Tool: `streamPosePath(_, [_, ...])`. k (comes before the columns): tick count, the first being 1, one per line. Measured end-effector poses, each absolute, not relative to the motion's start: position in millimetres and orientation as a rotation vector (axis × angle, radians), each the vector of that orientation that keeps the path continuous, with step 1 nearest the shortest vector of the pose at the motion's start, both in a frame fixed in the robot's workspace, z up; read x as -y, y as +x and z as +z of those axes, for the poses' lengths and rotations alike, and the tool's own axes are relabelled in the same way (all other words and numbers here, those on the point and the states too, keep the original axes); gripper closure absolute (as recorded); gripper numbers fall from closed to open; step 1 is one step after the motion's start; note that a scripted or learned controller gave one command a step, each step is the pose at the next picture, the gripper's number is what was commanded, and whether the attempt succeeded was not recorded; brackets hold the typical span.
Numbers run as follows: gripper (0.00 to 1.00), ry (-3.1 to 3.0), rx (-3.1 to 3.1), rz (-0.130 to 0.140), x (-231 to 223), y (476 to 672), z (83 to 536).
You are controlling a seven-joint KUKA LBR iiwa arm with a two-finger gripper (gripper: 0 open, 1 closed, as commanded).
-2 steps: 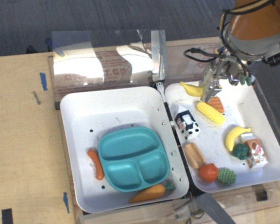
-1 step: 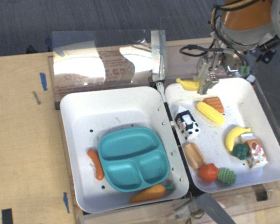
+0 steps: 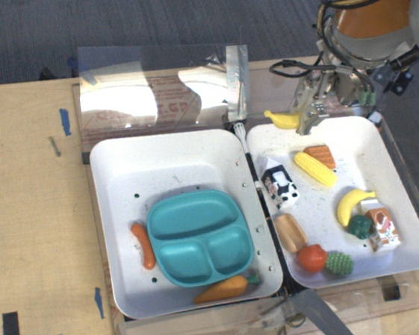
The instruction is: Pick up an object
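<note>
The arm enters at upper right of the frame; its orange band is cut off by the top edge. The end effector (image 3: 310,118) hangs over the upper rim of the right bin (image 3: 388,152), with a small yellow banana (image 3: 282,120) just to its left, touching or nearly so. Whether the banana sits between the fingers is unclear; the fingers blur into cables and brackets, so cannot tell if they are apart or together.

Right bin contents: corn cob (image 3: 314,167) lying across an orange-red block (image 3: 321,155) that it partly hides; black-and-white cow figure (image 3: 279,184) near the left wall; bread roll (image 3: 289,230); red tomato (image 3: 311,257) touching a green knobbly item (image 3: 339,263); second banana (image 3: 351,205) over a dark green piece (image 3: 361,226); small carton (image 3: 383,229), print illegible.

Left bin (image 3: 119,166): teal divided tray (image 3: 199,235), red sausage (image 3: 143,245) at its left, carrot (image 3: 222,289) at the lower rim, partly under the tray edge.

Glare on the plastic sheet (image 3: 153,98) behind the left bin obscures the counter (image 3: 28,221) there.
</note>
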State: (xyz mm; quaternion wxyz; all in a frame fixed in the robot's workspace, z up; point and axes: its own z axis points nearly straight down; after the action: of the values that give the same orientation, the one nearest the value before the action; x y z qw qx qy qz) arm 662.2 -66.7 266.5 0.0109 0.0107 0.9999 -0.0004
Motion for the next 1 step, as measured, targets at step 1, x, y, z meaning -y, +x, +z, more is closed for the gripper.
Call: streamPosePath(1, [1.00, 0.031, -3.109, -0.002, 65.6, 664.2, 278.6])
